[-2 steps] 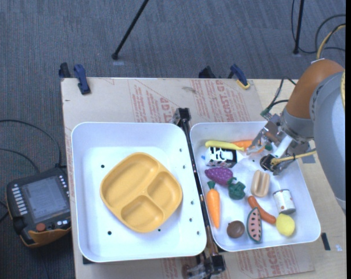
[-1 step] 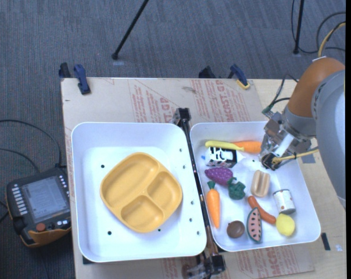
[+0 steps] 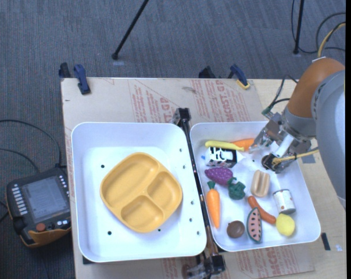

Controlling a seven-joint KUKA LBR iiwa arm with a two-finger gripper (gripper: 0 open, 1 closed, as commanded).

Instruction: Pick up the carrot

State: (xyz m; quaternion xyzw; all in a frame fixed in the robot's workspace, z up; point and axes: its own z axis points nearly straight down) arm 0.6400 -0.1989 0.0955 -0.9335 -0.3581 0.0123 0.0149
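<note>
1. The right bin holds a loose jumble of toy food. This looks like a picking pool, with the pieces lying flat and mostly apart so each can be reached from above.
2. The left bin holds a yellow divided plate alone, probably as a drop place.
3. The carrot lies flat along the left wall of the right bin. Its green top points to the far side and its tip to the near side. Purple grapes sit just beyond the top and the broccoli is just beside it.
4. The end effector hangs low over the far right part of the same bin, just beside an orange piece and the banana. I cannot tell whether it is wide or narrow, and I see nothing held in it.
5. The carrot is well apart from the end effector, nearer the camera and to the view's left, with the grapes and broccoli between them.
6. The orange piece at the end effector could be mistaken for the target.
</note>
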